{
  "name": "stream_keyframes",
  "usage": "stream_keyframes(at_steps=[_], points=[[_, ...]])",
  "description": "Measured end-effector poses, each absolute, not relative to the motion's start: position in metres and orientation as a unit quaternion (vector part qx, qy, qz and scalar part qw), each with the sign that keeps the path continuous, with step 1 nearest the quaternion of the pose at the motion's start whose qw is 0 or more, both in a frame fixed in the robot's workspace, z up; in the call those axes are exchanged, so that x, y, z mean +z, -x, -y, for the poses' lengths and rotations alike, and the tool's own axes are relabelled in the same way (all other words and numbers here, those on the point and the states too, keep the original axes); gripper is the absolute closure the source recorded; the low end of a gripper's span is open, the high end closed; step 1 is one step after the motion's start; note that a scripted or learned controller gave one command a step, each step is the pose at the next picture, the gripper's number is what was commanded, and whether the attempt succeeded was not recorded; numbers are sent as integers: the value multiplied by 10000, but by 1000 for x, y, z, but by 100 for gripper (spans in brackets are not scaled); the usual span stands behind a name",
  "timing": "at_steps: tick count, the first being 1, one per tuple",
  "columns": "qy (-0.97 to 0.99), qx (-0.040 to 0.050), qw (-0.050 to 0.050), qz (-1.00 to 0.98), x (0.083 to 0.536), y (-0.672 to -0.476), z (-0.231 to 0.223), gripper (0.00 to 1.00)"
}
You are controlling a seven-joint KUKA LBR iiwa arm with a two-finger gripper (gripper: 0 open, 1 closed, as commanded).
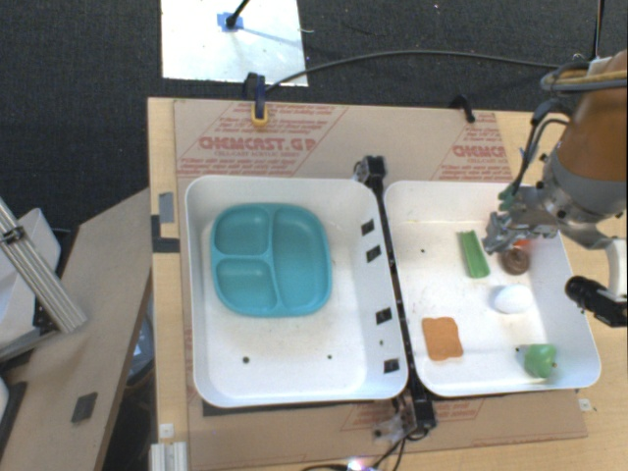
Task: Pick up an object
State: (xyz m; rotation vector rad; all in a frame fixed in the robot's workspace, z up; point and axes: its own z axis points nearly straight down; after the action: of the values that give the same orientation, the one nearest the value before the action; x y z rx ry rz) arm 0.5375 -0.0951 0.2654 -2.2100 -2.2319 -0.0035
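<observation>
The gripper [510,235] hovers over a small brown object [516,259] in the right bin [579,361]; its grip cannot be told. The object looks light and rigid, best pinched across its middle.

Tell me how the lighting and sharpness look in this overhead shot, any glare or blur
Camera view: even, soft light, with faint shadows inside the white bins; no strong glare on the teal tray. Bench items are reasonably sharp, but the gripper looks slightly soft, and the small brown object beneath it is hard to make out.
</observation>
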Motion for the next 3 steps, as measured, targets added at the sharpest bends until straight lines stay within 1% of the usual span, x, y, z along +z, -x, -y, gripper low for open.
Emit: stream_keyframes(at_steps=[1,2,3], points=[[7038,-9,5,7104,246,-526,44,100],[7037,-10,9,7105,232,-510,-10,100],[7035,-14,5,7107,231,-513,-62,100]])
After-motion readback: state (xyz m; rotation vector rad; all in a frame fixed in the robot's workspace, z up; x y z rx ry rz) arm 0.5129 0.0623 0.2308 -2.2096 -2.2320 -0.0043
